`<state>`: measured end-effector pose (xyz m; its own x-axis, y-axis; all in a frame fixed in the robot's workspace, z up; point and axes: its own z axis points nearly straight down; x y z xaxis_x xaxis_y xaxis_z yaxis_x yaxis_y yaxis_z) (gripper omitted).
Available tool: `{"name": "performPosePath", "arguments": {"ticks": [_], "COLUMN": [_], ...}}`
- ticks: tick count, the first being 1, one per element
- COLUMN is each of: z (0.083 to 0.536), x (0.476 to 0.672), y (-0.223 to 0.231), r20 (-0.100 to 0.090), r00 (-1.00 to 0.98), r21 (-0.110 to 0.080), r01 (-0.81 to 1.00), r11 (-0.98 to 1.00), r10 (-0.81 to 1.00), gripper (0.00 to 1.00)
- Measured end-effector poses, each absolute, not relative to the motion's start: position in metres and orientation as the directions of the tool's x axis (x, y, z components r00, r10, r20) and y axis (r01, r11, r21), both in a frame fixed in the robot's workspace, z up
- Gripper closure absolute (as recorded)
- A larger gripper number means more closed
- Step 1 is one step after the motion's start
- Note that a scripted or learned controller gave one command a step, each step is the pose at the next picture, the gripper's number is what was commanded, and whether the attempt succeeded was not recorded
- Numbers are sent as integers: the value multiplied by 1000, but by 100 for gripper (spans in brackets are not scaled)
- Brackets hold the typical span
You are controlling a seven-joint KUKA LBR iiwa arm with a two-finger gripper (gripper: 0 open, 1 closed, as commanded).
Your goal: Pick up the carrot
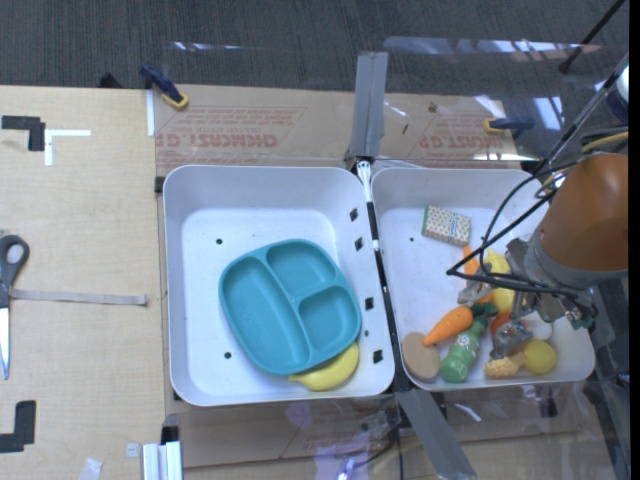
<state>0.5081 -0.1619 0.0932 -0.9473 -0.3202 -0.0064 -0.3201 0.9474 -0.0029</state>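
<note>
Diagonally, carrot (448, 324), tip lower-left.

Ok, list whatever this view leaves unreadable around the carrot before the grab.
- Gripper: dark parts and cables blur together over the toys, so its state is unclear.
- Carrot: leafy end tucked among the clutter.
- Banana: mostly under the teal divided plate.
- Small box: print too small.

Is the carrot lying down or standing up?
Lying down. The carrot rests slanted on the right bin floor, green top toward the gripper.
</note>
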Motion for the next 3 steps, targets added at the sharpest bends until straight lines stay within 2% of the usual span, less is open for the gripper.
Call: {"name": "performPosePath", "arguments": {"ticks": [1, 2, 3], "z": [92, 92, 93], "x": [503, 524, 564], "y": [-137, -107, -97], "r20": [-4, -4, -5], "r00": [-999, -973, -832], "r21": [0, 0, -1], "r01": [-43, 229, 555], "r11": [999, 973, 832], "r10": [-43, 229, 555], "gripper": [0, 0, 0]}}
